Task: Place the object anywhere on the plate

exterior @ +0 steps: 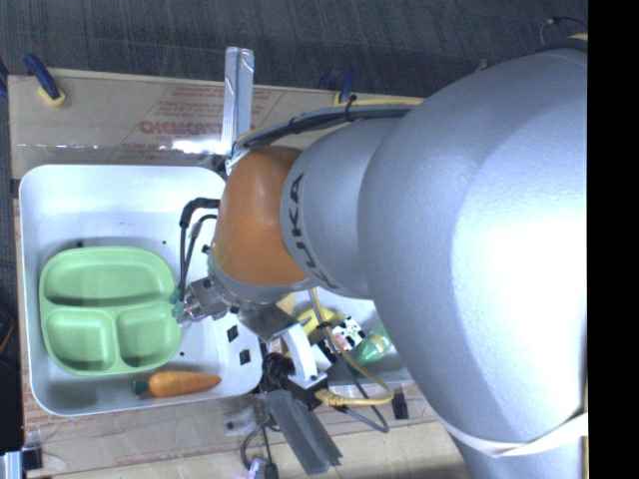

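Carrot (178, 383) lies w/ long axis left-right, just below green plate (105, 307), left of arm wrist; jaws' state can't tell.

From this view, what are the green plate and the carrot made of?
Green plate: looks like moulded plastic, matte pale green, with three smooth-walled compartments. Carrot: probably a plastic toy, uniform orange with a slight sheen and a green stub; the view leaves that open.

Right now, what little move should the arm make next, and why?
Probably swing toward the carrot and come down over it. The carrot lies on the bin floor just below the green plate, not on it, and the arm's wrist hovers to the plate's right.
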Controlling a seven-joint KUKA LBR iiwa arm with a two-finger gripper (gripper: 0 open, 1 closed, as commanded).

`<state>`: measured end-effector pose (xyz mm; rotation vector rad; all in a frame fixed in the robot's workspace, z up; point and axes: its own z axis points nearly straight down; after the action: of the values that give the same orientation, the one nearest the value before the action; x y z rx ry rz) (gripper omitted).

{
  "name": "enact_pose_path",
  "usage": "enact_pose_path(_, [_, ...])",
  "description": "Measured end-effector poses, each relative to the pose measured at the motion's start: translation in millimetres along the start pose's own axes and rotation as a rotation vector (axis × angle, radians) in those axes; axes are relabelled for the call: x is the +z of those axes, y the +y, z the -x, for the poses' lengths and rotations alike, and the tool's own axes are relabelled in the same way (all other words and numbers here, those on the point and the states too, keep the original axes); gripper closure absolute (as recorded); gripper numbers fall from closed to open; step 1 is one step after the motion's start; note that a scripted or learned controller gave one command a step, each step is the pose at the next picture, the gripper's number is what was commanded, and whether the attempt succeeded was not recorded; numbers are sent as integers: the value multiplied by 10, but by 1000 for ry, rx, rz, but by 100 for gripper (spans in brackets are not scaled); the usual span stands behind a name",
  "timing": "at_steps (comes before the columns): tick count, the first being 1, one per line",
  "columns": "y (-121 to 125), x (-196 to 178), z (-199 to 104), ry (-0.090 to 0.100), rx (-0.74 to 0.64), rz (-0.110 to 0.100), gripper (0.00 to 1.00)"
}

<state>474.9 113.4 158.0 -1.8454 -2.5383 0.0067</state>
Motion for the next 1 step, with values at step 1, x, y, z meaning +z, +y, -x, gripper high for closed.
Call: enact_pose_path(1, [363, -235, -778, 0, 34, 0, 100])
